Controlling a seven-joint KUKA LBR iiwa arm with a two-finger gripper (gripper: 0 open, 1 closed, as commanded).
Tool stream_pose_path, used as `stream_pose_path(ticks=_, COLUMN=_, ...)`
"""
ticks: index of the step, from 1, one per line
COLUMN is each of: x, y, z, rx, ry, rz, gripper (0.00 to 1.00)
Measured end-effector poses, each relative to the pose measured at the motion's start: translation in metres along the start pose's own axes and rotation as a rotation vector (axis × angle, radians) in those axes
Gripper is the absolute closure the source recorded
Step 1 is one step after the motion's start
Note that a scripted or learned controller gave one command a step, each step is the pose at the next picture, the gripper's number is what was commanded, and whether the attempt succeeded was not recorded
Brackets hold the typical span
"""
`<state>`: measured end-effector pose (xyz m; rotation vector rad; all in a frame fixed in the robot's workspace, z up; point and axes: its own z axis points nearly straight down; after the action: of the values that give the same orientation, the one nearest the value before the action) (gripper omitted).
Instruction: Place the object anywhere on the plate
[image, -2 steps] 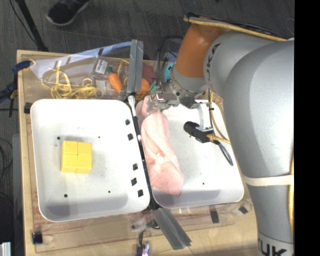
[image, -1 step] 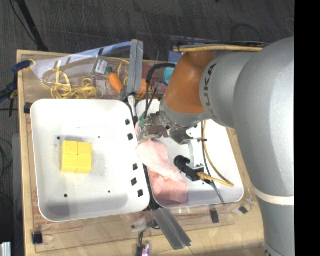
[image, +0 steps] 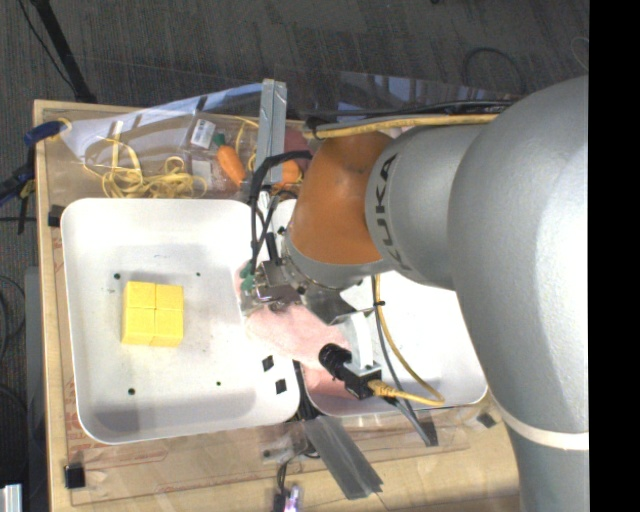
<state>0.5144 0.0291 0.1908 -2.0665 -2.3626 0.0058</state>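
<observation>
with the gripper (image: 268, 290) hidden under the wrist at frame centre, i cannot tell its state, so it may lower onto the pink plate (image: 290, 335) empty while the yellow block (image: 153, 313) sits at left.

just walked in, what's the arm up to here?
The grey KUKA arm with the orange band reaches in from the right and hangs over the seam between the two white bins, above a pink plate. A yellow block of cubes sits alone in the left bin, apart from the arm.

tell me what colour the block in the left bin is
Yellow. The block shows best in the camera view, lying in the left bin.
</observation>
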Motion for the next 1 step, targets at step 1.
stream_pose_path(ticks=1, x=0.0459, y=0.0241, z=-0.0003, rx=-0.001, ry=0.0, rz=-0.031, gripper=1.0)
